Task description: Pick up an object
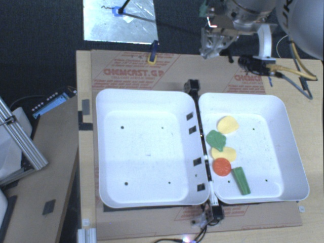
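Observation:
The right bin [276, 135] holds several small objects near its left side. A pale yellow piece [228, 124] lies farthest back, with a green leaf-like piece [215, 138] just in front of it. Below that sit another yellow piece [226, 153], a red-orange disc [221, 166] and a green stick [241, 180] lying slantwise. My gripper [211, 48] hangs high at the top of the view, beyond the back rim of the bins and well apart from all the objects. Nothing shows between its fingers.
The left bin [147, 146] sits beside the right one, joined by a black hinge strip [200, 140]. A cardboard sheet [131, 70] lies under both. A shiny metal plate [119, 14] lies at the back left. Cables [288, 72] run at the back right.

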Robot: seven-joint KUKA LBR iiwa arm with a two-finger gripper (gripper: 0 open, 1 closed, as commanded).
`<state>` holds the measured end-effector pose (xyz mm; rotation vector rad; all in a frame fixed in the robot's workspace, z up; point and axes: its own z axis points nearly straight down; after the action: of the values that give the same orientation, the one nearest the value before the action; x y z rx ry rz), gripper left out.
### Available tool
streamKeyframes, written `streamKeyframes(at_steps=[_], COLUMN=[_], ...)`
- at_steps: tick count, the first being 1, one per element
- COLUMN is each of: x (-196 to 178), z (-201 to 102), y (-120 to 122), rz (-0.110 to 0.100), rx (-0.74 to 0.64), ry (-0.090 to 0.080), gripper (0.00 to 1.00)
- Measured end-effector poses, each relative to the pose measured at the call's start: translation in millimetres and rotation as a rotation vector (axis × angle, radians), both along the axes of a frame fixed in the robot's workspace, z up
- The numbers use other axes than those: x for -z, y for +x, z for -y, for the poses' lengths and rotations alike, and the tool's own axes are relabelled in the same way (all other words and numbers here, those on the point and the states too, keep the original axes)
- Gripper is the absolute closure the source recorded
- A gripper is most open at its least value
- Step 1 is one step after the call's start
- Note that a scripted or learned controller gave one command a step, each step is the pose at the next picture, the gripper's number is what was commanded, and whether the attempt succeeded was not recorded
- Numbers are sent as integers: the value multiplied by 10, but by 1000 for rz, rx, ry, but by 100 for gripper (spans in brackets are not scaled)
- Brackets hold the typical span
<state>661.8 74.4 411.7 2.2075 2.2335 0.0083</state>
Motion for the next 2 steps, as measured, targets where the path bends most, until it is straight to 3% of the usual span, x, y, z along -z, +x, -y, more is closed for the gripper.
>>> streamKeyframes(at_steps=[2], x=[-879], z=[-781], y=[65], rz=[1], rx=[4], ry=[-1], gripper=[100])
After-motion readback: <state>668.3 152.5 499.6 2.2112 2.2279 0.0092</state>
